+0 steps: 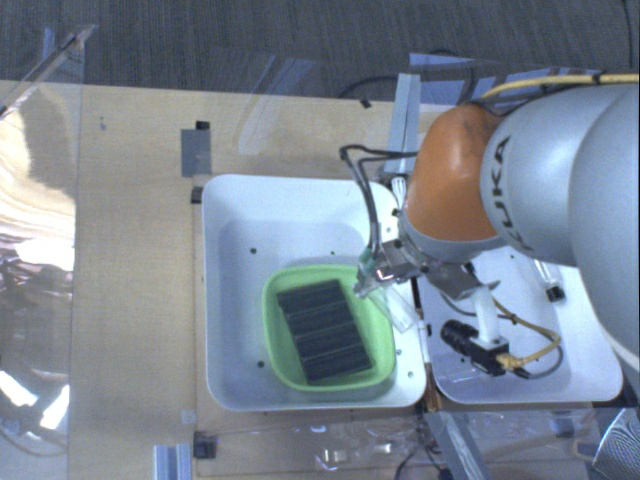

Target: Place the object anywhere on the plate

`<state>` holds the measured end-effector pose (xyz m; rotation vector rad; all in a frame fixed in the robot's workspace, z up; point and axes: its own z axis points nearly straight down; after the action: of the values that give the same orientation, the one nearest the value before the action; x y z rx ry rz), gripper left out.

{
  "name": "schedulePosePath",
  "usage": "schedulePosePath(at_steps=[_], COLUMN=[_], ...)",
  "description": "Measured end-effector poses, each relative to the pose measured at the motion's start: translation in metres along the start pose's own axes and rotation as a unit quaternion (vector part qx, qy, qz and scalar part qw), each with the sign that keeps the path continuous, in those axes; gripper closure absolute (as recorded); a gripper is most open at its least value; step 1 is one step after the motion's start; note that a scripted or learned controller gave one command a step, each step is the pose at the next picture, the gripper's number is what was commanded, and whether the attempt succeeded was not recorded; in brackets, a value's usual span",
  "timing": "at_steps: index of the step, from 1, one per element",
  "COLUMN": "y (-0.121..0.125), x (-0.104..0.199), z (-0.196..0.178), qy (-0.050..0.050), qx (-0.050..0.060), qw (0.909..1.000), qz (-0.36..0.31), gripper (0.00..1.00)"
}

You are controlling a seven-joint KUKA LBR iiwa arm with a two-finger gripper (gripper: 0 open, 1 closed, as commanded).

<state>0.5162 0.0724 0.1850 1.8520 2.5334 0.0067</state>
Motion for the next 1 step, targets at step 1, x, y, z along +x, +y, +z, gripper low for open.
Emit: schedulePosePath(at_steps=[1], y=[0.0000], x=[-0.0002], z=[-0.0001], qy=[0.000], qx=[0.000], qw=[1.0000], qz=[0.000], gripper=[0.00])
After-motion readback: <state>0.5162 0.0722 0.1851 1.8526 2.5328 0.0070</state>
